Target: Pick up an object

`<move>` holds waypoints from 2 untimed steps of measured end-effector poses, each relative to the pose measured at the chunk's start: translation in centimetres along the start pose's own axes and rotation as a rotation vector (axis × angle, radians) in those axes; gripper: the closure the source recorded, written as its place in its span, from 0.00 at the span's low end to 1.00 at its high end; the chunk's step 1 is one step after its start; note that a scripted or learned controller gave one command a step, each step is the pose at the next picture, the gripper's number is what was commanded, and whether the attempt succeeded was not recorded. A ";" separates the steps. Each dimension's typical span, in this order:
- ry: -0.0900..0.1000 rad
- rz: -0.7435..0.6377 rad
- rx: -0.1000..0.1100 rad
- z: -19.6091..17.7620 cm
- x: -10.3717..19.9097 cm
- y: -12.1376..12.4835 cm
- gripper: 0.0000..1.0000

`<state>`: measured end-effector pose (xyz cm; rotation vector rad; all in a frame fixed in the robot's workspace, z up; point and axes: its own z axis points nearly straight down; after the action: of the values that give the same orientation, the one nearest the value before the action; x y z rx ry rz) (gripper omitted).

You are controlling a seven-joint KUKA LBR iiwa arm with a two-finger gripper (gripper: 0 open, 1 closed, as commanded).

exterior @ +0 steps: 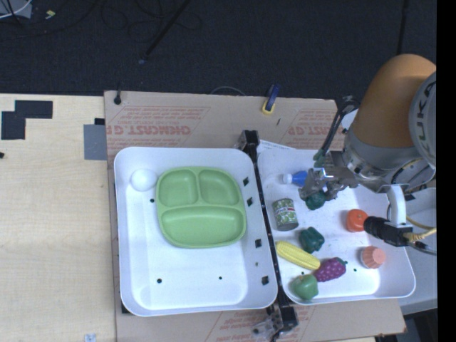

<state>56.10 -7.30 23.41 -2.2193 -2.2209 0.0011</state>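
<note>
In right bin [385, 282], labelled can [285, 214], text unreadable

In the right bin [399, 280] we see a scatter of small toy foods. A dark green piece [315, 201] sits at the tips of the gripper [314, 191]; we cannot tell whether it is gripped. Just left of it lies a small blue and white bottle [294, 179] on its side. Below stands a little can [285, 214] with a green label, near the bin's left wall. A dark green pepper [311, 240] lies below right of the can, then a yellow corn cob [298, 256] lying slantwise, a purple bunch of grapes [330, 269] touching it, and a green apple [306, 287] at the bottom edge. An orange fruit [355, 220] and a pink cupcake-like piece [371, 257] lie further right.
</note>
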 end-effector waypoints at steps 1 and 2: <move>-0.001 0.002 0.002 1.0 -1.3 -0.9 1.00; 0.000 0.001 0.002 1.4 -0.2 -1.2 1.00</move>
<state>54.93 -7.53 21.99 -2.2193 -2.2191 0.0029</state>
